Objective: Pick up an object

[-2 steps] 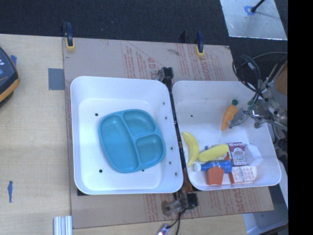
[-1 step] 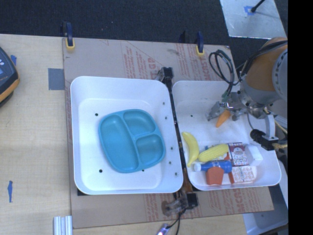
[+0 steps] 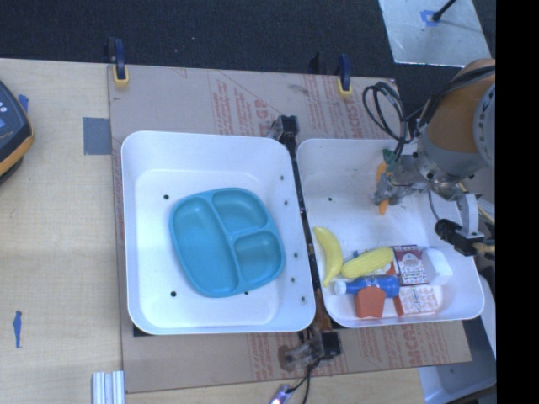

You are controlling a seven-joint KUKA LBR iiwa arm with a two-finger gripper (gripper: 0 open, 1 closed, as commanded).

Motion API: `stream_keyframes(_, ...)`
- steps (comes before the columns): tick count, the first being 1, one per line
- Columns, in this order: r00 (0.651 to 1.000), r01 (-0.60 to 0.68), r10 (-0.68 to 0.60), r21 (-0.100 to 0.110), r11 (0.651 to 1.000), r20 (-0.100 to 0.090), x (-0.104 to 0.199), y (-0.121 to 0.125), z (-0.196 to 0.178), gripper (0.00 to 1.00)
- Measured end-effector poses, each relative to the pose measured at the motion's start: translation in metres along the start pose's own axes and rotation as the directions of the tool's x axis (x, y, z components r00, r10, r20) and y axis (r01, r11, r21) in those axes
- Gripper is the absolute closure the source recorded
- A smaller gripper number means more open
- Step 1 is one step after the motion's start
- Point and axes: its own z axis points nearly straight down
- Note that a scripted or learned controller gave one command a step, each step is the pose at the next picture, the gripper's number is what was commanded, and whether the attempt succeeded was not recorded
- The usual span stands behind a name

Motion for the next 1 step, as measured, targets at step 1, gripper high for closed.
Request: stream_keyframes(1, 1.000, -0.003, 0.003, -0.001, 1.000, -0.003, 0.0675, -0.0066, -0.0802, 1.00)
